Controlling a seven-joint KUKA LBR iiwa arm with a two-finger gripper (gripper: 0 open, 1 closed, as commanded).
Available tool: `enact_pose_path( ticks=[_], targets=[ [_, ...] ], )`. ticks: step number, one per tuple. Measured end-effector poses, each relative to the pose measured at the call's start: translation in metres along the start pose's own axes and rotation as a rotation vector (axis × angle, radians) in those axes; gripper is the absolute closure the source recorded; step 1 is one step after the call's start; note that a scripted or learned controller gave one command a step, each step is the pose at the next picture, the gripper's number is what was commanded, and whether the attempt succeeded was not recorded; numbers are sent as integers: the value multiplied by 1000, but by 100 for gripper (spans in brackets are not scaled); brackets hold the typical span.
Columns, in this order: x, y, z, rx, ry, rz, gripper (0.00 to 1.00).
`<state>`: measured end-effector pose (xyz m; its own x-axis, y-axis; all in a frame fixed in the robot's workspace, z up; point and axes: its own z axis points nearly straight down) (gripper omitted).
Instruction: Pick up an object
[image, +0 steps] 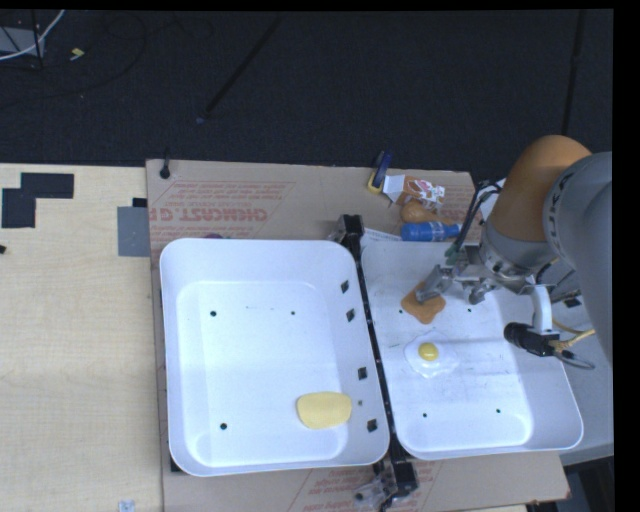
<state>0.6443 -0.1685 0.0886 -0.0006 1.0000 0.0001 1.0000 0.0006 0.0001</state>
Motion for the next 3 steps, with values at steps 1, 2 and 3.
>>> enact_pose_path(
  ticks=[1, 2, 3],
  targets=[
    [37, 0, 0, 0, 1, -1, 0],
    [-28, -4, 0, -1, -2, 4, 0],
    [-10, 0, 0, 0, 0, 0, 0]
  ],
)
